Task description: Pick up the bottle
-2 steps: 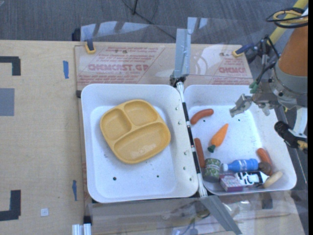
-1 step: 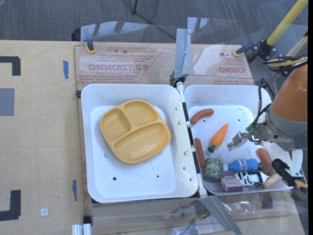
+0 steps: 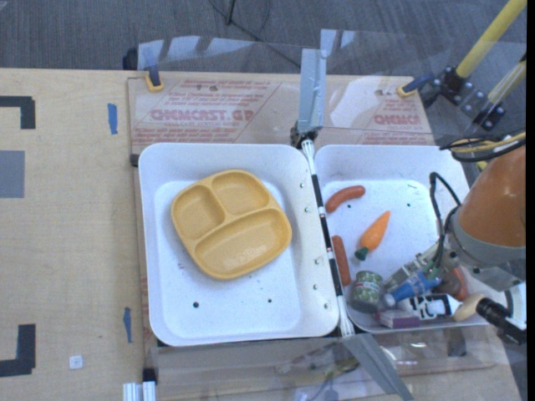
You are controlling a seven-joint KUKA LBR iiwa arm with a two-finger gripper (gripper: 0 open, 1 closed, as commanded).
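Since the gripper (image 3: 418, 276) sits low in the near part of the right bin (image 3: 401, 199), right in the huddle of small things there, the step in hand looks to be the last of the approach or the grasp itself, not yet the lift. The bottle (image 3: 409, 291), as best I can judge, is the blue piece lying on its side just under the gripper's tip, between a round greenish tin (image 3: 366, 289) on its left and a small red thing (image 3: 458, 284) on its right. A pale purplish item (image 3: 399, 318) lies just nearer, against the bin's near wall. The cluster is crowded and small in the view, so that reading is uncertain. Whether the gripper is spread or clamped I cannot tell: its tip merges with the blue piece and the clutter, and nothing shows plainly caught in it, so I would not call the bottle held. If the grip is not yet made, the next move calls for closing squarely across the bottle's body without catching the tin or the red thing, then a straight rise clear of the near wall. A round body lying flat may roll or slip out. Farther off in that bin lie a carrot (image 3: 374, 230) and two sausages, one far (image 3: 344, 197) and one by the left wall (image 3: 340, 259), well apart from the work. The left bin (image 3: 242, 307) bears a yellow divided plate (image 3: 231, 222) and plays no part.
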